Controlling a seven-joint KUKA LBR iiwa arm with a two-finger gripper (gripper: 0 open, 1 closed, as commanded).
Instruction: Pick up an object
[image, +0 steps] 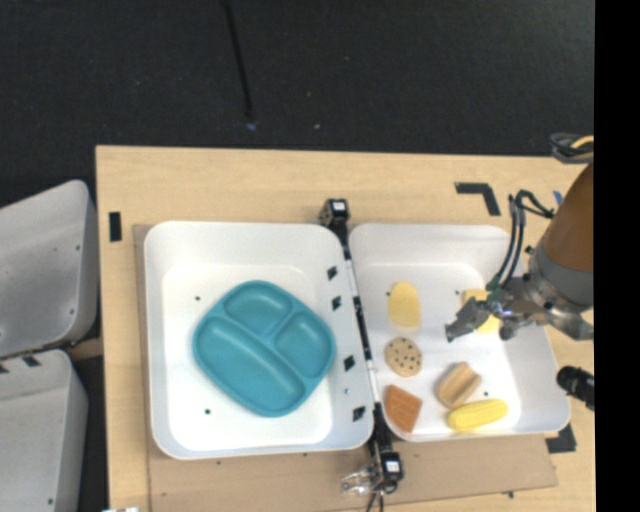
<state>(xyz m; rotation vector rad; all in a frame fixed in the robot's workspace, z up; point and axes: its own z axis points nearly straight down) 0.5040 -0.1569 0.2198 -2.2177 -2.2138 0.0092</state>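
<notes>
The gripper (470, 325) hangs over the right bin (435, 240), near its right wall, and I cannot tell if it is open or closed. A small yellow thing (487, 319) sits right by its tip — maybe touching. The corn (478, 413) lies lower down, by the bin's front edge, stretched left to right, with the bread roll (457, 383) just above it.

A pale wooden worktop (230, 185) with black corner marks sits on a dark, speckled floor (300, 70). A thin black cable (238, 62) runs across the floor above it. Two grey-white panels (40, 270) lie beside the worktop's left edge. Light is even and soft.
</notes>
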